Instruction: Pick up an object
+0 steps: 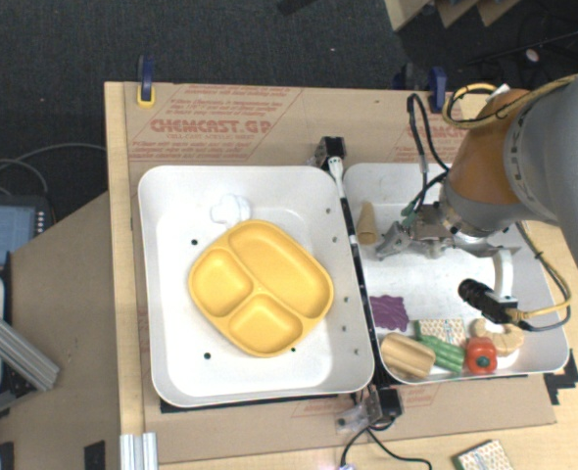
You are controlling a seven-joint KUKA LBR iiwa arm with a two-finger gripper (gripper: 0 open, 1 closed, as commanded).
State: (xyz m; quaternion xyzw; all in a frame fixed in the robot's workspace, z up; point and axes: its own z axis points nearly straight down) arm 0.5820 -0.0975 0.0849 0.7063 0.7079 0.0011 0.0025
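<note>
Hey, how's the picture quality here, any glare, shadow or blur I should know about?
Camera view: even overhead light, soft shadows; the white bins look bright, nearly washed out at the rims; the yellow tray is sharp; the small items by the right bin's near edge are soft and hard to identify; the arm looms large and slightly blurred.

It looked like a robotics lab: a paper-masked surface (220,125), clamps (146,81), loose cables (34,164) and dark carpet (122,18).
</note>
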